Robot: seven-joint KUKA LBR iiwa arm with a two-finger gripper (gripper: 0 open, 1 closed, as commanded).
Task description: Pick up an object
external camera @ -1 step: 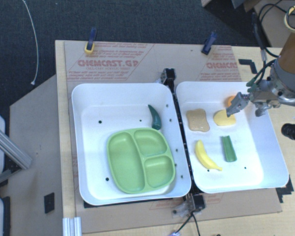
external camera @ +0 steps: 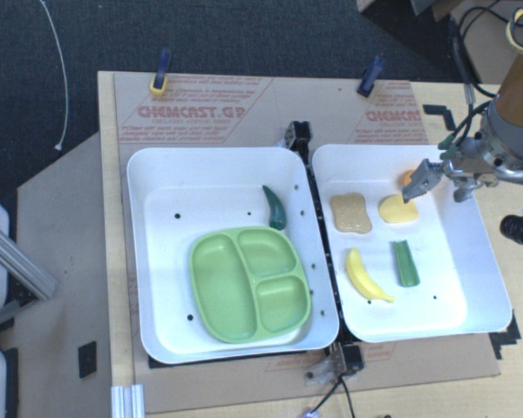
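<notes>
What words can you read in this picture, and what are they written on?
"CHEMCAST GP": big red letters on the brown sheet behind the left bin.
The same red print behind the right bin, cut off and partly hidden; cannot be read whole.
Small red lines around both: too blurred to read.

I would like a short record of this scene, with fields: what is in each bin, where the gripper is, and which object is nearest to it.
left bin: green divided plate; dark green pepper beside the plate's far edge
right bin: tan bread slice; yellow lemon-like piece; banana; green stick; something orange, mostly hidden
gripper: above the right bin's far part
nearest object: the yellow lemon-like piece, just below the gripper
holding: nothing seen between the fingers
</notes>
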